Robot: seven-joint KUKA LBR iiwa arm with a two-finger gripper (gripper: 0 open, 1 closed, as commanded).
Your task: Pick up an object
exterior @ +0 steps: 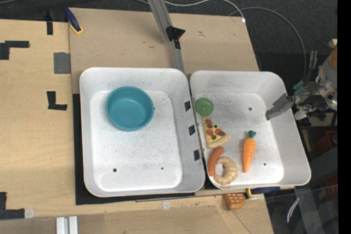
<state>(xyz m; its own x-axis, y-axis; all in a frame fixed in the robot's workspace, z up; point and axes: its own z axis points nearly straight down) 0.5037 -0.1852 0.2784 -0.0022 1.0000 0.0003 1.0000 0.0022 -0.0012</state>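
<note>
the end effector (281, 106) hovers at the right bin's (274, 82) right rim, upper right of the carrot (248, 154); its state is unclear.

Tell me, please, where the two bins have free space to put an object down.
Left bin: free floor below and right of the blue bowl. Right bin: free between the carrot and the gripper. Crowded along its left wall, around the pizza slice.

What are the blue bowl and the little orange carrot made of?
The round blue bowl looks like smooth matte plastic: one even colour, soft rim. The small orange carrot with a green top is probably a plastic or rubber toy, judging by its flat, bright colours; the view leaves that open.
</note>
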